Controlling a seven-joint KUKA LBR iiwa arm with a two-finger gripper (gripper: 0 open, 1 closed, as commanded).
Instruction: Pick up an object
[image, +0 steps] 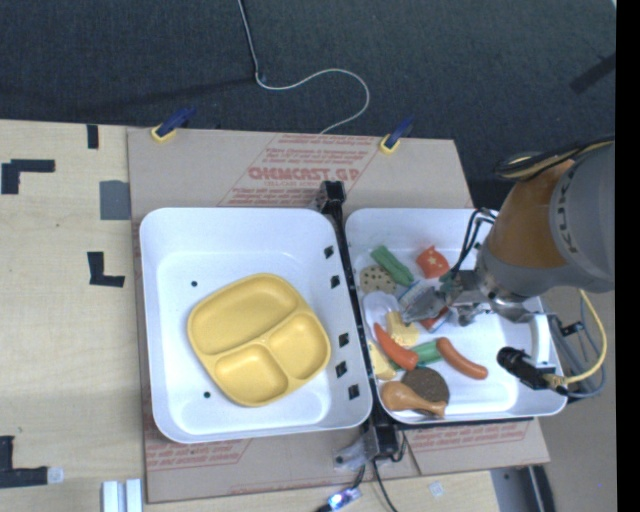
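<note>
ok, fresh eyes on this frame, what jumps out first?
The yellow divided tray, alone in the left bin. Then the right bin, crowded with toy food, including a sausage and a drumstick. The gripper reaches in from the right, low over that pile.

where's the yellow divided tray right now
In the camera view, the yellow divided tray lies in the left white bin, apart from the toy food in the right bin.
</note>
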